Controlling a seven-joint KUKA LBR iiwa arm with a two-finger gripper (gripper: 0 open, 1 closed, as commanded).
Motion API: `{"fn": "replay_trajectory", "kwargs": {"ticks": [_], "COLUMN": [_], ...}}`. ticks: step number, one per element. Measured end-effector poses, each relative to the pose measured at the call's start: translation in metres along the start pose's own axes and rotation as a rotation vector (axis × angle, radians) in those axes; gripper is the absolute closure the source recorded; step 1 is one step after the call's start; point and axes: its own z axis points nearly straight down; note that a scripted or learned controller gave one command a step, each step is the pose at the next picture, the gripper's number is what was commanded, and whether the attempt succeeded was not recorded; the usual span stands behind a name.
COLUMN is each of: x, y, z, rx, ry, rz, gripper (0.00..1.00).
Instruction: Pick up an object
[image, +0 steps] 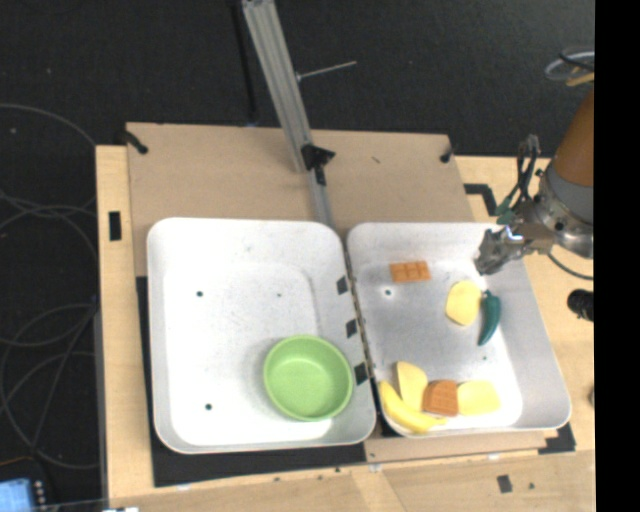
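Starting at the left, the surface carries two shallow white bins side by side. The left bin holds a green bowl, sitting upright in its near right corner, close to the divide between the bins.

Across that divide, the right bin has the pickable items. A small orange cracker-like piece lies flat toward the far side. At the near edge sits a cluster: a banana, a small brown block and a yellow piece, all touching or nearly so. Further right and farther back, a yellow lemon-like fruit lies with a green pepper just beside it on its right.

At the right, the arm reaches in, and the claw hangs over the far right corner of the right bin, just beyond the lemon and pepper. Whether it is apart or together cannot be told at this size, and nothing is seen in it.

By my judgement the step in hand is the approach: no item is lifted yet. The lemon and pepper are nearest, so the next move likely calls for shifting slightly nearer and descending over one of them; their closeness risks nudging the neighbour.
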Motion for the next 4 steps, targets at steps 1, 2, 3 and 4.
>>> {"fn": "replay_trajectory", "kwargs": {"ticks": [1,2,3,4], "x": [0.052,0.094,0.153,0.207], "y": [0.009,0.012,0.020,0.024], "z": [0.015,0.021,0.015,0.011], "rx": [0.001,0.001,0.000,0.001], "ry": [-0.001,-0.001,0.001,0.000], "rz": [0.002,0.003,0.000,0.005], "gripper": [1.00,1.00,1.00,1.00]}}
